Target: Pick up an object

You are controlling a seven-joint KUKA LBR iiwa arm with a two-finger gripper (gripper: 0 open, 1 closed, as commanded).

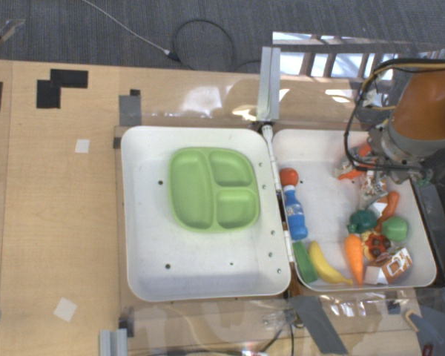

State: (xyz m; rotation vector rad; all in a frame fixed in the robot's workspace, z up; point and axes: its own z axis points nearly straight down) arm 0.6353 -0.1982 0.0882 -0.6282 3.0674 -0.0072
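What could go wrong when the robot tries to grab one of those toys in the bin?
1. The toys lie packed close: the carrot, the banana and the small box crowd one corner of the right bin, so the gripper might nudge neighbours or pinch two at once.
2. The blue bottle lies tight against the bin's wall, leaving little room to get around it.
3. Round, smooth toys may slip away.

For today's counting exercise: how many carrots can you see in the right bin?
2. One carrot lies near the front beside the banana; another carrot sits further back, just below the arm. More may be hidden under the arm or in the pile.
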